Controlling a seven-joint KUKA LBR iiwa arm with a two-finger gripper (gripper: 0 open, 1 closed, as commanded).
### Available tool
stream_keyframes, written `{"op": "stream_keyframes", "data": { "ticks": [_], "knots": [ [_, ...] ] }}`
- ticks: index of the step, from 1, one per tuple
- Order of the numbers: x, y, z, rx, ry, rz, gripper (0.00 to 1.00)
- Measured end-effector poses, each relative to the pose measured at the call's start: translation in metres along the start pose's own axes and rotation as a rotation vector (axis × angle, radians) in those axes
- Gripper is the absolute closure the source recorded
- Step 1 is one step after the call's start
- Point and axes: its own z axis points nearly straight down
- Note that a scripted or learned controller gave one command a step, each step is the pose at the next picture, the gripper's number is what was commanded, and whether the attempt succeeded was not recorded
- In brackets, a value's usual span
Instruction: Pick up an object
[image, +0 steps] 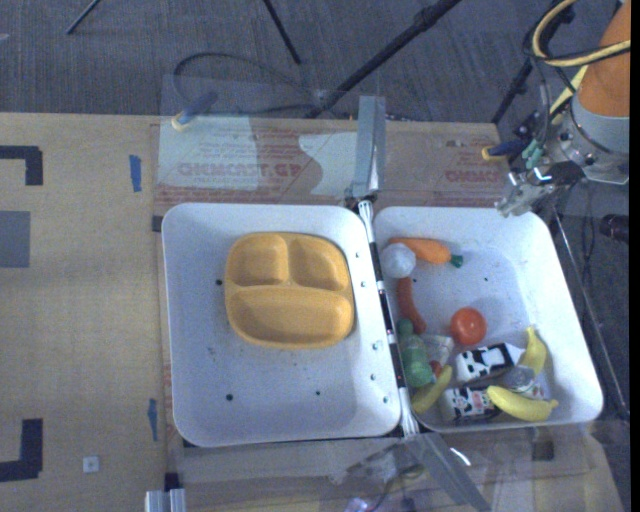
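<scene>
At two o'clock above the right bin (570, 300), gripper (520, 195) hovers empty, grip state unreadable; carrot (425, 250), tomato (467, 326), bananas (520, 402) untouched, pick not begun.

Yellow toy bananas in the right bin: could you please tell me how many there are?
3: one yellow toy banana at the near right corner, one by the right wall, one beside the divider. The clutter may hide more.

We're looking at a robotics lab here: a plywood tabletop (80, 330) marked with blue tape (134, 172), two white bins (190, 300) clamped side by side, tripod legs (285, 40) on grey carpet, yellow cables (560, 30) looping above the arm (600, 100).
</scene>
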Motion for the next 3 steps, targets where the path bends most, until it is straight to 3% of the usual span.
{"op": "stream_keyframes", "data": {
  "ticks": [1, 2, 3],
  "knots": [
    [0.022, -0.046, 0.025, 0.003, 0.002, -0.045, 1.00],
    [-0.036, 0.011, 0.020, -0.002, -0.002, -0.252, 1.00],
    [-0.011, -0.016, 0.038, 0.002, 0.003, -0.405, 1.00]
  ]
}}
